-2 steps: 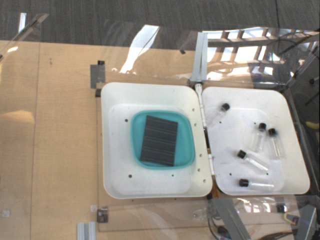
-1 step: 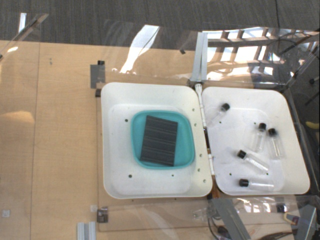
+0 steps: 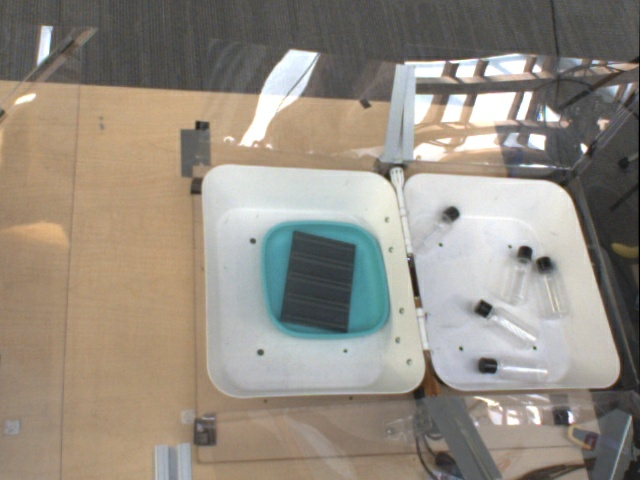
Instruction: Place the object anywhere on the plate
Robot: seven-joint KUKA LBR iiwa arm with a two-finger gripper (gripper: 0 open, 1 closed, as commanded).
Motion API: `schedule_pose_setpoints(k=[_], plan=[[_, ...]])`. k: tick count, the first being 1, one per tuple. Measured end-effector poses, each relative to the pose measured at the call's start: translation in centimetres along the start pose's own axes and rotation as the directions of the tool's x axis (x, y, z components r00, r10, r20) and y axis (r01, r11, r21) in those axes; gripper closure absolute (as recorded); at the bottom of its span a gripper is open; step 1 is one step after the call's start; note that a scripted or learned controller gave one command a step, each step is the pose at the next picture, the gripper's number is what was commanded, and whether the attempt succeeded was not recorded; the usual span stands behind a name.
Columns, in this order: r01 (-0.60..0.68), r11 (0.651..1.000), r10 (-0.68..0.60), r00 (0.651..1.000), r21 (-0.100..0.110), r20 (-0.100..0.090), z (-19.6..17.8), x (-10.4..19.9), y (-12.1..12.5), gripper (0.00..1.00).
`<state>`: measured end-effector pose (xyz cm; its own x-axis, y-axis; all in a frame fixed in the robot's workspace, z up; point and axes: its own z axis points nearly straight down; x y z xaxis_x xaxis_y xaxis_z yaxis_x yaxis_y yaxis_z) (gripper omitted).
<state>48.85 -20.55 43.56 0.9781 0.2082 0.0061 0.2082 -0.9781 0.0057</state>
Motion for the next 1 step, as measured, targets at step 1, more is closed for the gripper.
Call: schedule_pose_setpoints(k=[1], plan=[[0.000, 1.000, 0.000, 1.000, 0.000, 0.000, 0.00, 0.00, 0.00, 0.00]])
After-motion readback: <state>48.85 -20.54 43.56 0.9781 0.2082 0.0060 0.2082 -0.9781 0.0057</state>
